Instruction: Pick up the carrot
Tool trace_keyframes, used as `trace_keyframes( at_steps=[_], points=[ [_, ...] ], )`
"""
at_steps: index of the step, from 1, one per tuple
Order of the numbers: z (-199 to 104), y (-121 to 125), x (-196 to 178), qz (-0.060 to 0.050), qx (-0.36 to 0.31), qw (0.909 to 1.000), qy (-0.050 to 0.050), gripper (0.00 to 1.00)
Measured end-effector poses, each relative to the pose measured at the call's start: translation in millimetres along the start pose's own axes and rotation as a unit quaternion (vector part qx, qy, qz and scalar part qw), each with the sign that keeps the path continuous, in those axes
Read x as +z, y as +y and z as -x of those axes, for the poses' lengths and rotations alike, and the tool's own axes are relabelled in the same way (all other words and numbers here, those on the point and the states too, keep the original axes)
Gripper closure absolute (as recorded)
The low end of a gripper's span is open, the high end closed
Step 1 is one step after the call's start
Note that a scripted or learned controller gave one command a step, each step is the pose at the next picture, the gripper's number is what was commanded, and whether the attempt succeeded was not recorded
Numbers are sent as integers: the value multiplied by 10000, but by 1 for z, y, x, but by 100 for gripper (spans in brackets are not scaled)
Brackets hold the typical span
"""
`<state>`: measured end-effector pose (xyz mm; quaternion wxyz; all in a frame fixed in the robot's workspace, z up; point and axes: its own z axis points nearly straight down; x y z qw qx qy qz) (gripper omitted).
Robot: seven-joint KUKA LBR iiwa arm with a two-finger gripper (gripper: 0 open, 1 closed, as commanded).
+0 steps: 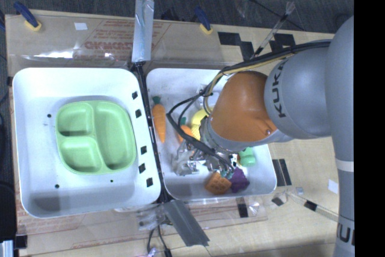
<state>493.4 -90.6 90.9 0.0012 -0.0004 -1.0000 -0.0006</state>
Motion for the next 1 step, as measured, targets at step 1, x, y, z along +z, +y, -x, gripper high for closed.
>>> trace_keyframes(
  at_steps=[1],
  points=[
    [-14, 49, -102, 4, 2579, 9662, -26, 100]
  ],
)
